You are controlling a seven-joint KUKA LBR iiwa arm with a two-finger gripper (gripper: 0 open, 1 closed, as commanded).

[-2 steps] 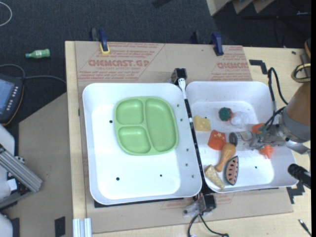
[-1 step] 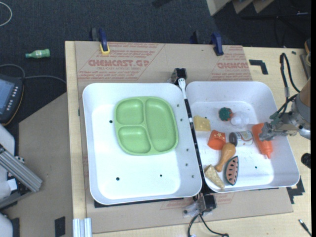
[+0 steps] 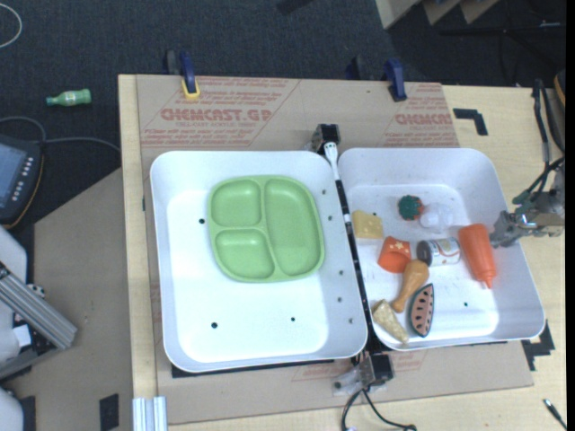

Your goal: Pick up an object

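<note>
The right bin holds several toy foods. An orange carrot lies near its right side. Left of it are a small can on its side, an orange-red piece and a tan drumstick. A watermelon slice and a pale wedge lie at the front. A yellow block, a green-and-red ball and a clear item sit farther back. My gripper is at the bin's right rim, just right of the carrot's top end, with nothing seen in it.
The left bin holds a green divided plate. A ridge separates the two bins. Cables hang at the right edge. Blue clamps grip the board's far edge.
</note>
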